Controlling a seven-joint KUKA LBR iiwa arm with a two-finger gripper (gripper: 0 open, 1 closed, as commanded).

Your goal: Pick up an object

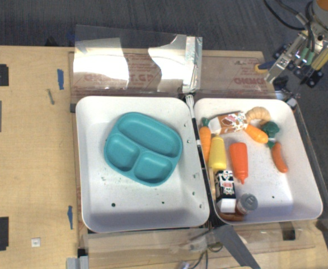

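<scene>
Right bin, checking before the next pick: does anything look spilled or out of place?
Nothing spilled. The toy foods crowd the right bin's left and back; a jar lies on its side in the front-left corner. The tool is outside.

A single fixed camera looks down at a slant from above the bench [24,150], near enough that the two white bins fill the middle and lower frame: the left bin [91,206] at center, the right bin [298,195] toward the right. Dark floor [153,4] crosses the top.
</scene>
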